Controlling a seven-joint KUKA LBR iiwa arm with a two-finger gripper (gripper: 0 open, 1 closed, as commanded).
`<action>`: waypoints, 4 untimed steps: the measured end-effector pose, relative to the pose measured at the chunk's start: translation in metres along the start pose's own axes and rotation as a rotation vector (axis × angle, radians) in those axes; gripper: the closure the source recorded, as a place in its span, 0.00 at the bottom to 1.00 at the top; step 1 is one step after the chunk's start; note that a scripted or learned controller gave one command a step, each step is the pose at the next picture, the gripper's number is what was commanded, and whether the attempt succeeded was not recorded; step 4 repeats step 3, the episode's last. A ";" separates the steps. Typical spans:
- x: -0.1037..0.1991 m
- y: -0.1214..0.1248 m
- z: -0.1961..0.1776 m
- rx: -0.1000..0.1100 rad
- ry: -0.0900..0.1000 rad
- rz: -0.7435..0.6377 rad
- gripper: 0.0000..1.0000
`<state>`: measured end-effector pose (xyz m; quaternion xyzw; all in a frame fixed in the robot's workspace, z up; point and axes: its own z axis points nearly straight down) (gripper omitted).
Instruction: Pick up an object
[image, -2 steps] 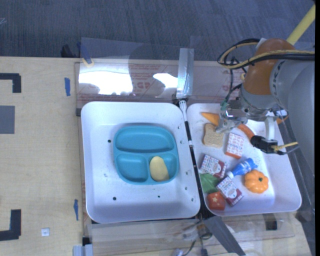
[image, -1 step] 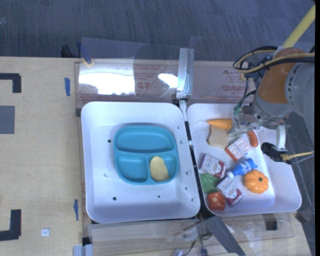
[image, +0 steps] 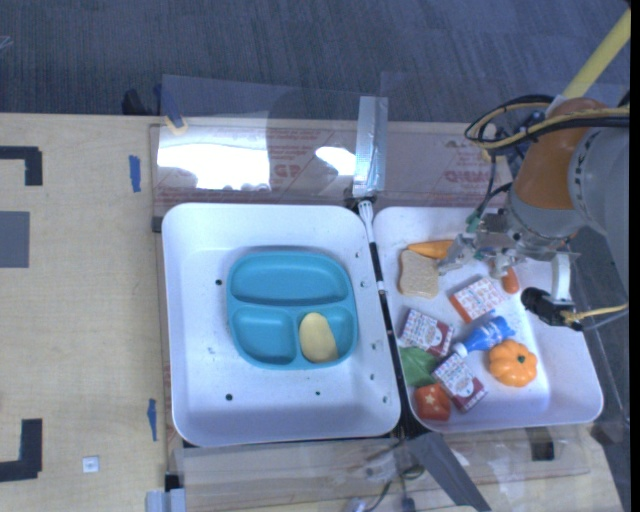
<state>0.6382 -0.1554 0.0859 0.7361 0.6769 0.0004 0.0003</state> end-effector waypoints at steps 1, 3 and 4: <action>0.008 -0.051 -0.001 -0.002 0.000 -0.087 0.00; 0.101 -0.027 -0.104 -0.011 0.003 -0.116 1.00; 0.101 -0.027 -0.104 -0.011 0.003 -0.116 1.00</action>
